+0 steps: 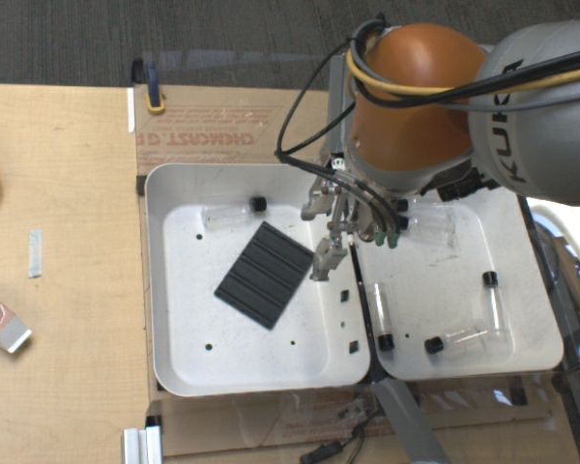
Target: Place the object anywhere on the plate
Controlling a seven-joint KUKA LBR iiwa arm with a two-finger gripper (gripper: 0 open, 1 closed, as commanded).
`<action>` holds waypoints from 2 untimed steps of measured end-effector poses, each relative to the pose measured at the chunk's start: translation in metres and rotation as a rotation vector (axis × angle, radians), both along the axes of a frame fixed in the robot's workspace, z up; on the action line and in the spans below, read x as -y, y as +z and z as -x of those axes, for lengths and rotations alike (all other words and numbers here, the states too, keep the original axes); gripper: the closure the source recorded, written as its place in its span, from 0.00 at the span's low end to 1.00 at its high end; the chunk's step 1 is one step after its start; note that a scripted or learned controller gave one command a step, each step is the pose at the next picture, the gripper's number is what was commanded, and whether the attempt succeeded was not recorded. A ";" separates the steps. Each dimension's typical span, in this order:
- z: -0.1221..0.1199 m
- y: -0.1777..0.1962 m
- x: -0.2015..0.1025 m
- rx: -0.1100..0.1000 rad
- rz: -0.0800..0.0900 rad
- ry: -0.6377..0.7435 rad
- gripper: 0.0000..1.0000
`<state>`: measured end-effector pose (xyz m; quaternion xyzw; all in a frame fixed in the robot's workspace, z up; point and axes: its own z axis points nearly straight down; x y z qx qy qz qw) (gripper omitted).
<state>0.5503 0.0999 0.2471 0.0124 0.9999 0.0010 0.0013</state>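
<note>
Bench is carrying two white bins (174, 288). Left bin is holding one black ribbed plate (264, 274) and one clear tube (230, 213); right bin is holding three clear black-capped tubes (459, 338).

1. Just one fixed cam, mounted above the counter (58, 162), looking down at a slant.
2. Both white bins, left bin (174, 356) and right bin (522, 346), fit in frame.
3. The arm (464, 95) comes in from the right, close to the lens.
</note>
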 end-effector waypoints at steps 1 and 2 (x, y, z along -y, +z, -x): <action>0.072 -0.014 0.020 -0.003 0.002 0.148 0.00; 0.071 -0.005 0.021 -0.002 0.000 0.142 1.00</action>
